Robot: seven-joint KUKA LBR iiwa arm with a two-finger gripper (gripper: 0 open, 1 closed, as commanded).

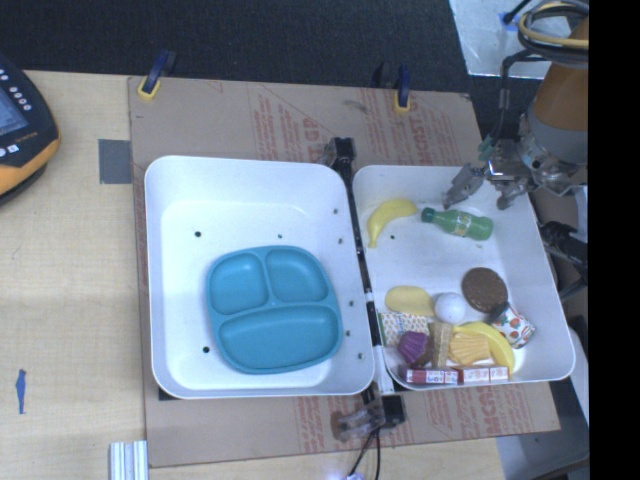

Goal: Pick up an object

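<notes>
My gripper [486, 189] hangs over the far right corner of the right bin [392, 182], its two fingers spread open with nothing between them. Just below it a green bottle [458, 223] lies on its side, apart from the fingers. A small yellow banana [387, 216] rests to the left of the bottle. Nearer the front of this bin are a brown round cookie [485, 289], a yellow lemon-like piece [408, 299], a white ball [450, 308], a purple item [412, 346] and a larger yellow piece [484, 345].
A blue divided plate [275, 308] lies in the left bin [170, 196]. A red and white bar [456, 375] sits against the right bin's front wall. Clamps [400, 85] hold the cardboard at the back. A yellow and black device [20, 128] sits far left.
</notes>
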